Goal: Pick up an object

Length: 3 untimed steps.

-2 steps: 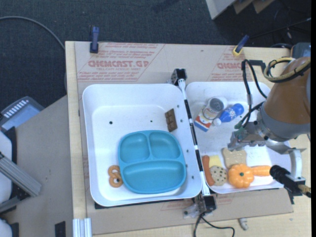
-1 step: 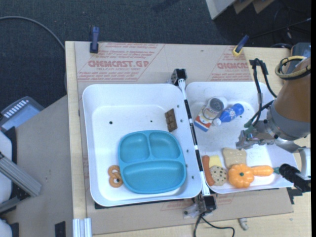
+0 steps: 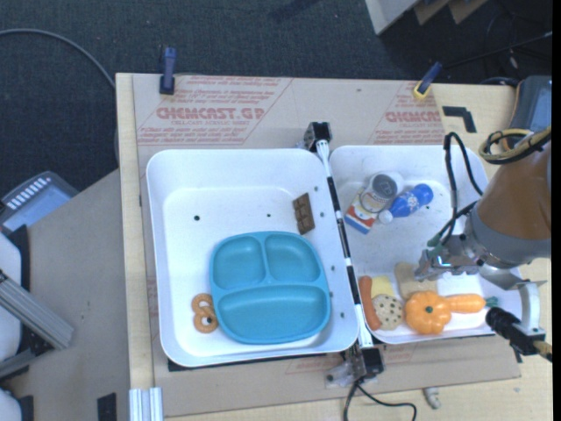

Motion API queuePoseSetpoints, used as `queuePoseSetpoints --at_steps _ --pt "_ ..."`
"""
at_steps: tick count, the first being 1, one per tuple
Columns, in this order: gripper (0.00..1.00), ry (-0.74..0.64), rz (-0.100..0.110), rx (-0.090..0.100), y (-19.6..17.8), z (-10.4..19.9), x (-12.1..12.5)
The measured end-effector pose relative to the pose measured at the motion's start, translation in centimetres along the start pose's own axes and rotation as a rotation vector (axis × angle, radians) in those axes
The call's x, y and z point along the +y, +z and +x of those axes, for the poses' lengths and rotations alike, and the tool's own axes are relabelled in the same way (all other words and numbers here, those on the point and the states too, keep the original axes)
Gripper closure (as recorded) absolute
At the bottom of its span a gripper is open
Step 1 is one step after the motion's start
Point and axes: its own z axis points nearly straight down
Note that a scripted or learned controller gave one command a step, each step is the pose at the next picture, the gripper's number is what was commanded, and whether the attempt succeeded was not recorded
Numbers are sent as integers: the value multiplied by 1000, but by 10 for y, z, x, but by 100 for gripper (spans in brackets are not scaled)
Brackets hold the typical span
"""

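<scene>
- The right white bin (image 3: 399, 153) is lying around and beneath the gripper (image 3: 431, 267).
- The left white bin (image 3: 230, 156) is sitting beside it, off to the view's left of the gripper, and the two rims are touching.
- A black clip (image 3: 317, 134) is sitting where the rims meet at the far end, up and to the left of the gripper; another clip (image 3: 368, 361) is sitting at the near end, below and to its left.
- A brown board with red print (image 3: 219, 112) is lying under both bins.
- A blue clamp (image 3: 166, 68) is standing on the board's far edge, well away from the gripper to the upper left.
- A yellow-and-blue clamp (image 3: 427, 80) is sitting almost straight beyond the gripper.
- A grey cable (image 3: 61, 38) is curving over the dark carpet (image 3: 219, 16), far to the upper left.
</scene>
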Motion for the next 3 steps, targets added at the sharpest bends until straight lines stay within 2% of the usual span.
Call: queuePoseSetpoints --at_steps 3 --pt "100 -2 -4 -2 -41 9 5"
